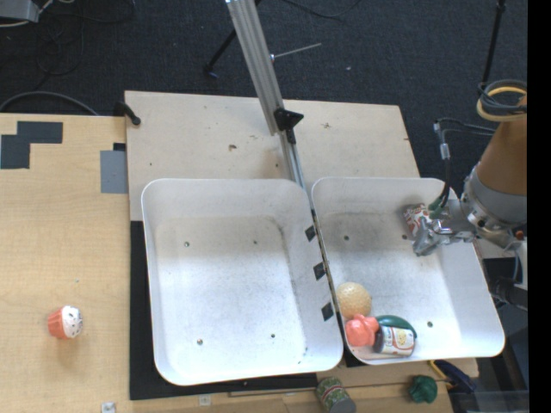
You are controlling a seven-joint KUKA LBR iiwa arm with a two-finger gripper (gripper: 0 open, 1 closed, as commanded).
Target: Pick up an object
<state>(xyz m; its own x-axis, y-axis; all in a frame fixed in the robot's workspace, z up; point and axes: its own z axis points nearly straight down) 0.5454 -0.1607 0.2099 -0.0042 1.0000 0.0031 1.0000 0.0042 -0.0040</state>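
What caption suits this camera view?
Gripper low in the right bin, away from the tan ball and bottle.

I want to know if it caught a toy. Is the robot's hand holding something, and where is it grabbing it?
It cannot be told. The hand sits right against a small red and white thing in the right bin, too blurry to show a hold.

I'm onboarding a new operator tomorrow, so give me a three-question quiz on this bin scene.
1. True or false: the gripper is over the right bin.
2. Which lies nearest the divider in the right bin? A) tan ball B) green-capped bottle C) red object
3. Fill in: the small red-and-white toy lies on the wooden table, to the ____ of the left bin in the camera view.

Key: 1 true; 2 A; 3 left.
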